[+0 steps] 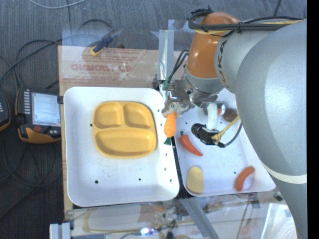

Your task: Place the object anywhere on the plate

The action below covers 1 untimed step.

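The gripper (pixel 172 103) pinches an orange carrot (pixel 170 125) over the rim between the bins, at the yellow plate's (pixel 124 128) three o'clock. Carrying step; next, travel toward nine o'clock and release.

This is a robotics lab set up for manipulation trials. A large grey industrial arm (pixel 269 83) with an orange band (pixel 209 46) reaches over a tabletop carrying 2 shallow white bins (pixel 75 183) side by side. A handheld control pendant (pixel 40 114) with a screen lies at the left on grey carpet (pixel 30 34), with loose cables (pixel 60 4) trailing across the floor. Toy food (pixel 194 179) and a yellow sectioned plate (pixel 124 128) serve as test props, and a printed cardboard sheet (pixel 104 68) lies under the bins.
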{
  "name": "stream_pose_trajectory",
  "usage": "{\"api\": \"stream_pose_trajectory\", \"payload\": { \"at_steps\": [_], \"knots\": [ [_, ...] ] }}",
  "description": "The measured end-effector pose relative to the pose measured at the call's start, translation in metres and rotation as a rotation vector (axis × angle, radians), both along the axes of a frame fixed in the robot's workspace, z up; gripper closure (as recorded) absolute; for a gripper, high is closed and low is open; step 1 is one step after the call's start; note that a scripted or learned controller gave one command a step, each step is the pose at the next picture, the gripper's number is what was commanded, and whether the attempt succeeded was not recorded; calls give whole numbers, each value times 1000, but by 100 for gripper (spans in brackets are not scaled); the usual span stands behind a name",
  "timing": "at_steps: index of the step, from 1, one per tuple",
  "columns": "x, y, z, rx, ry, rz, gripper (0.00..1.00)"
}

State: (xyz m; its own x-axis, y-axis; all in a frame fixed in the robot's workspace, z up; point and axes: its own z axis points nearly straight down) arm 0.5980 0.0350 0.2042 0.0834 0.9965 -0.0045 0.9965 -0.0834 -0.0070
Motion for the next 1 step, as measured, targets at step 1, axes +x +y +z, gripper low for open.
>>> {"api": "stream_pose_trajectory", "payload": {
  "at_steps": [1],
  "knots": [
    [0, -2, 1, -3, -1, -2, 0]
  ]
}}
